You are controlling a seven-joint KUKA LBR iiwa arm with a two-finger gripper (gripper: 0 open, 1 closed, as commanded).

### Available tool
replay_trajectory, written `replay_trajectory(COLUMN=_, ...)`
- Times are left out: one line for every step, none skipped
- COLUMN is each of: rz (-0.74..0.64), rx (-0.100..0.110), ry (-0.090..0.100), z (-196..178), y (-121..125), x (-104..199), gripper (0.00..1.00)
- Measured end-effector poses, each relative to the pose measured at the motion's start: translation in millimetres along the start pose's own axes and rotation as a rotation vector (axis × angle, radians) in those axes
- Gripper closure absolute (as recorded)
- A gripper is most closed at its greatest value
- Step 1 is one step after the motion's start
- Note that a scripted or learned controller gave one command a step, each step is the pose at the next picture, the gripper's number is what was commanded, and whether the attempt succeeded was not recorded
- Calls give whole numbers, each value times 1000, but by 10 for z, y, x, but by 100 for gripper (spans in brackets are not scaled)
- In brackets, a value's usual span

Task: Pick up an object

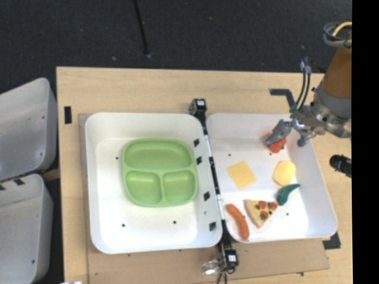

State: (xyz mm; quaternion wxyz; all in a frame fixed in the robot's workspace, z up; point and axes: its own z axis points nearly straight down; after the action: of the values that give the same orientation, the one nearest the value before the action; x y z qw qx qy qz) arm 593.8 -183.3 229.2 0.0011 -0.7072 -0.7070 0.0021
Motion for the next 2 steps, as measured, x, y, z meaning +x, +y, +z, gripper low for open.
replay_trajectory(rz=0, rx=0, ry=1, z=570, y=-61, x=71, gripper=0)
replay_trajectory(rz=-1, rx=-3, ry=-1, z=1128, y=36, x=76, gripper=0)
